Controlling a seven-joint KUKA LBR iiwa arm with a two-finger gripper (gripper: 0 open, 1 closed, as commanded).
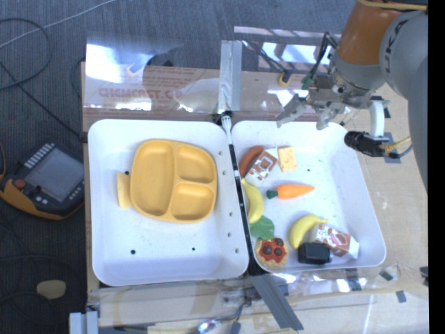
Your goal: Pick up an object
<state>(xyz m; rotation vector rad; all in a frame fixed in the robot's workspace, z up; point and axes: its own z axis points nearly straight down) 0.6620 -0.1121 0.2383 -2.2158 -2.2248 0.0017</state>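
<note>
The right bin (pixel 361 186) holds several toy foods: a carrot (pixel 292 191), a brown sausage (pixel 249 157), a red-and-white packet (pixel 263 166), a yellow cube (pixel 286 158), a banana (pixel 254 200), a second yellow fruit (pixel 304 228), a small pizza (pixel 271 252), a black block (pixel 314 253) and a wrapped snack (pixel 338 241). My gripper (pixel 303 120) hangs above the back rim of the right bin, behind the yellow cube. It is open, its fingers (pixel 284 119) spread with nothing between them.
In the left bin (pixel 104 242) lies a yellow divided plate (pixel 172 179) with a pale yellow piece (pixel 123 190) at its left side. A handheld controller (pixel 45 179) rests on the floor to the left. Cardboard and clear plastic sit behind the bins.
</note>
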